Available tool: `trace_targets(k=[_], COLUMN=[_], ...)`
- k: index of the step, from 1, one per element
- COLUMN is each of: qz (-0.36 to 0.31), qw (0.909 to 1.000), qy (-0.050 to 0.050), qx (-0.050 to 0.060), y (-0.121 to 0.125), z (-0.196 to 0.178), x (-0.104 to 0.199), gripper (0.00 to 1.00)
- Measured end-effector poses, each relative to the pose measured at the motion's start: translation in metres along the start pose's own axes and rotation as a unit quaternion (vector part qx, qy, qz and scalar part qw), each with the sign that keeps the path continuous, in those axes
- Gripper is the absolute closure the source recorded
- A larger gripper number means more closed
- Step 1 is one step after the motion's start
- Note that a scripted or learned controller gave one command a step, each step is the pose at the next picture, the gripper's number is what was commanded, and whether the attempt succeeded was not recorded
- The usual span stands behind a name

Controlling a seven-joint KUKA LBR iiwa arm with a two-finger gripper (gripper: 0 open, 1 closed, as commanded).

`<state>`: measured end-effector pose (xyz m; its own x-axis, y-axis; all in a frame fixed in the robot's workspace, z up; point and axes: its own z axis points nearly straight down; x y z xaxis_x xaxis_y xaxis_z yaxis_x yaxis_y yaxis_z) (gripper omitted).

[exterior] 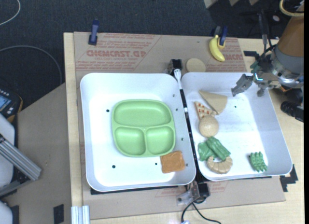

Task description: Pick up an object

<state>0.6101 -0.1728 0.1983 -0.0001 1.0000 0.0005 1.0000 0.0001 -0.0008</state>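
My gripper [251, 88] hangs over the far right corner of the right bin [270, 121], open with nothing between its fingers. That bin holds a tan wedge [216, 100], a waffle-patterned slice [202, 108], a round beige bun [208, 126], a green vegetable piece [214, 148], a tan ring-shaped pastry [220, 164] and a small green item [258, 161]. These things lie left of and nearer than the gripper, and none touches it. In the left bin [94, 121] sit a green divided plate [143, 127] and a brown toast square [173, 161].
Outside the bins, on the cardboard behind them, lie a yellow banana [217, 49] and a round tan disc [195, 65]. Blue clamps [93, 31] hold the board's far edge. The arm's orange band [293, 37] rises at the right.
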Motion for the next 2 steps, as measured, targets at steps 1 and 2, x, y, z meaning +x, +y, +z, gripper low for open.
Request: trace_targets(k=[1,2], qz=[-0.001,-0.002], qw=[1.0000,1.0000], qy=[0.000,-0.001], qx=[-0.002,0.002], y=[0.023,0.056], z=[0.116,0.114], x=[0.058,0.081], gripper=[0.00,0.00])
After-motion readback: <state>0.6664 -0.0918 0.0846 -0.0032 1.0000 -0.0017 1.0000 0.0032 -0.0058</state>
